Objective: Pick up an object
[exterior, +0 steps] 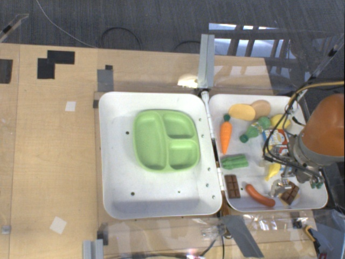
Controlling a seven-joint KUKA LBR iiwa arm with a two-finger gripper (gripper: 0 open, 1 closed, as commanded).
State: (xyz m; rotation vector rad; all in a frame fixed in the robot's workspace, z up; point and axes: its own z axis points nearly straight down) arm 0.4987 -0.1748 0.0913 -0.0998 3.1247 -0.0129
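The right bin [322, 201] holds several toy foods: an orange carrot [225, 136], a yellow fruit [241, 111], a tan potato [261, 108], a green bottle [252, 131], a green pickle [234, 161], a chocolate bar [232, 185], a red sausage [260, 195] and a yellow banana [273, 170]. My gripper [282, 186] hangs low over this bin's near right corner, just right of the sausage. A small brown piece [290, 194] lies right beside it, and I cannot tell whether they touch. The wrist and cables hide what lies under them.
The left bin [116, 198] carries a green divided plate [165, 140]. A metal post [206, 61] stands behind the wall between the bins. The arm's orange band [326, 125] overhangs the right bin's right side. Bare wooden bench [48, 161] spreads to the left.
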